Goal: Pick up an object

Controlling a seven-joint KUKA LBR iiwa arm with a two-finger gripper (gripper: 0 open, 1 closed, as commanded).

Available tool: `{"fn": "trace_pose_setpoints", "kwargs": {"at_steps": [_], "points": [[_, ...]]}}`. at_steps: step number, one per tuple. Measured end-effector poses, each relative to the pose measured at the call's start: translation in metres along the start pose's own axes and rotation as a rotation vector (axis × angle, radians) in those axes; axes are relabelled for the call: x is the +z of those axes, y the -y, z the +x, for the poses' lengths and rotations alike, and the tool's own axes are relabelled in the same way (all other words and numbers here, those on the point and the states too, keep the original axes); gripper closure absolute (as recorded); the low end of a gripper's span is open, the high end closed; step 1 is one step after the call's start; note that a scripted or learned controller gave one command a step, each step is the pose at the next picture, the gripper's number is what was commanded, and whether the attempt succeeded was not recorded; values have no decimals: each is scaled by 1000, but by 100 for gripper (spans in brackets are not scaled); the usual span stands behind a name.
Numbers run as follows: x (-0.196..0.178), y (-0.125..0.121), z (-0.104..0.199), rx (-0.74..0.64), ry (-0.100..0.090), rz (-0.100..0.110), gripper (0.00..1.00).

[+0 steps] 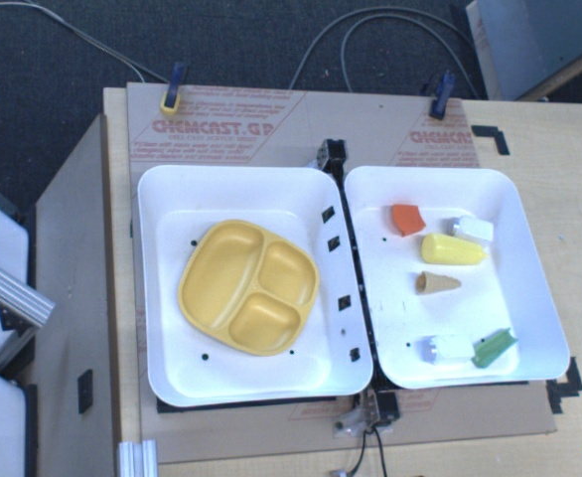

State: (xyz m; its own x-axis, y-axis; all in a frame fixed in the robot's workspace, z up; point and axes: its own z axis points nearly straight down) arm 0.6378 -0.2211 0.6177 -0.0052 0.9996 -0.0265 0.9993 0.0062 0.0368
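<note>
The right bin (532, 266) holds several small objects: an orange block (406, 219), a yellow rounded piece (452, 250), a white piece (473, 230) just behind it, a tan cone (436, 283), a clear-white item (442, 348) and a green piece (494, 347) at the front. The left bin (162, 266) holds a yellow divided plate (248, 286) with three compartments.
Both bins rest on a cardboard sheet (221, 122) held by two blue clamps (175, 84) at the back edge. Black clips (333, 153) join the bins along the middle. Cables (370, 23) lie on the dark floor behind the bench.
</note>
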Motion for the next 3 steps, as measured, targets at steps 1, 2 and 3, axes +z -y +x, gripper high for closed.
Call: {"fn": "trace_pose_setpoints", "kwargs": {"at_steps": [1, 2, 3], "points": [[-12, -1, 0, -1, 3, -5, 100], [-24, -1, 0, -1, 7, -10, 100], [-36, -1, 0, -2, 10, -15, 100]]}}
